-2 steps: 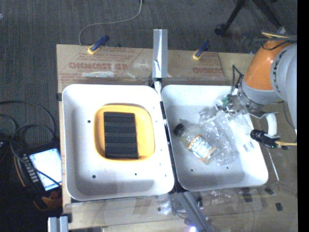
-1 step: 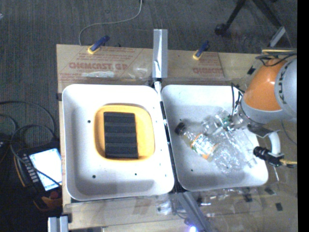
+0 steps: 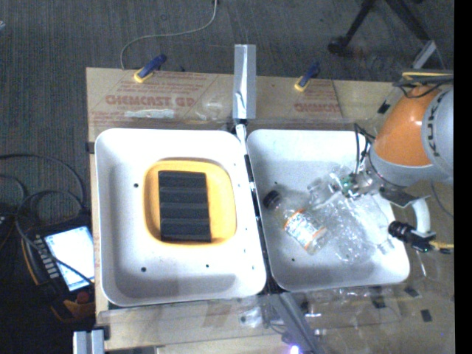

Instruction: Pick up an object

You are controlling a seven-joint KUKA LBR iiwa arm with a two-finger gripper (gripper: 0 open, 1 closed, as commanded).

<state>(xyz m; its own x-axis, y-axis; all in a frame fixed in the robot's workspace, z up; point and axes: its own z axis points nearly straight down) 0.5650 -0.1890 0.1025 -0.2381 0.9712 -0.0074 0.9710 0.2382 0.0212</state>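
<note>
Robot hand point(image 3: 352, 185) low in right bin point(image 3: 295, 271), by clear plastic bottle point(image 3: 332, 223). Can't tell if it's pinching. Yellow tray point(image 3: 151, 201) in left bin point(image 3: 122, 264).

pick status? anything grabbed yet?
Done: the arm has reached in over the right bin. In hand: nothing visibly lifted; the clear plastic bottle lies on that bin's floor, its black cap toward the divider. Left: grasp and lift. The yellow tray with a black insert sits in the left bin.
</note>
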